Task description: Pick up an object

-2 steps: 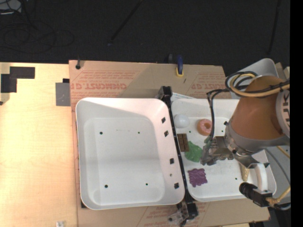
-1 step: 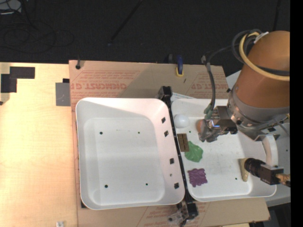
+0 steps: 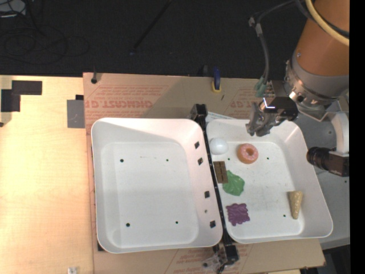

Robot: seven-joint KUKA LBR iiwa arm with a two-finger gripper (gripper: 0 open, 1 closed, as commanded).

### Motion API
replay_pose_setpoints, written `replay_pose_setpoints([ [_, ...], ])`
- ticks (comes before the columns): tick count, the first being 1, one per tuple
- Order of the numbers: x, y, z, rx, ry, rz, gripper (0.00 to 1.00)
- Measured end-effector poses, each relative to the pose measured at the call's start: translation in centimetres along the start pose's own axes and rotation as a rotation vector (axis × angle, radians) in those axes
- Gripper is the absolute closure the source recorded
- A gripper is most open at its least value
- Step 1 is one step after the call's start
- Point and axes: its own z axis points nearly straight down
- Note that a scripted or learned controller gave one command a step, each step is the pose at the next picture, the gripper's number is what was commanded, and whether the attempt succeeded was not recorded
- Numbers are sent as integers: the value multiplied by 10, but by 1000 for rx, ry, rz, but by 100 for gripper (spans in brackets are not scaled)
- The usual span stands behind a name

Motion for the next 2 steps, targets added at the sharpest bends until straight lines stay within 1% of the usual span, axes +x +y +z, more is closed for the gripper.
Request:
replay_pose_setpoints([
  [1,51,-6,-38,8,0,-2,100],
  [2,99,-36,-110,7,1,-3,100],
])
